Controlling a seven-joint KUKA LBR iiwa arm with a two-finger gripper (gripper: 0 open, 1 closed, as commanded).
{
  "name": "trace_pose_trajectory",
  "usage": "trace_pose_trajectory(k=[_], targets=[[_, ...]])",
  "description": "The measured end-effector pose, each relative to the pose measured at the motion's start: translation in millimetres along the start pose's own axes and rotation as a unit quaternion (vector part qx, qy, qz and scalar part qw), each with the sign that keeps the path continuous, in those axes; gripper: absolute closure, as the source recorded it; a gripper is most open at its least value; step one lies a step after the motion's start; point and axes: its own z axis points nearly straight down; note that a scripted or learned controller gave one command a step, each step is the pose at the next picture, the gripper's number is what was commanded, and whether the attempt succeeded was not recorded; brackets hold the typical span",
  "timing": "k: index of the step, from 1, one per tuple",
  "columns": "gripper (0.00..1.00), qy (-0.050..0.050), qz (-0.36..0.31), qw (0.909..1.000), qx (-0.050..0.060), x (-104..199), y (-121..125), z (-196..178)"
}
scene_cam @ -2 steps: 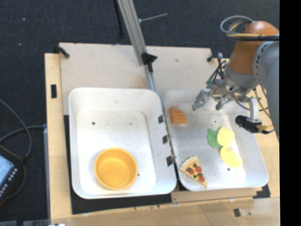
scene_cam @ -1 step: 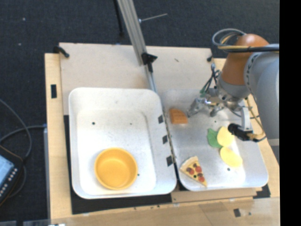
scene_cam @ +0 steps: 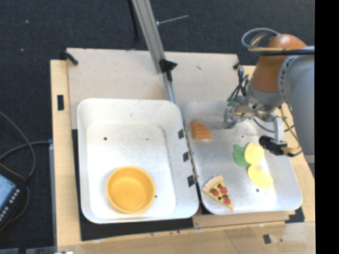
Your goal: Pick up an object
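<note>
While fingers (scene_cam: 231, 119) hang, state unclear, orange block (scene_cam: 201, 131) lies just left, apart.

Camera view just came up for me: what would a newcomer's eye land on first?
Probably the yellow bowl, alone at the near end of the left bin. Next, the grey arm's pincer over the right bin's far end, near a brown bread-like piece, with a pizza slice by the near rim.

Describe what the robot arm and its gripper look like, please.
The arm is a thick, rounded grey body with an orange band above the wrist. Thin dark cables run down beside the wrist, and a pale loop of cable arcs over the top. The gripper is small, metallic grey.
</note>
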Motion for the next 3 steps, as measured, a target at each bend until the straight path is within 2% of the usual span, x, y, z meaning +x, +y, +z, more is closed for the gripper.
trace_pose_trajectory(k=[1,3], targets=[[1.0,0.002,0.0,1.0,0.002,0.0,0.0,-41.3],[1.0,0.001,-0.002,1.0,-0.001,5.2,-1.6,-149.8]])
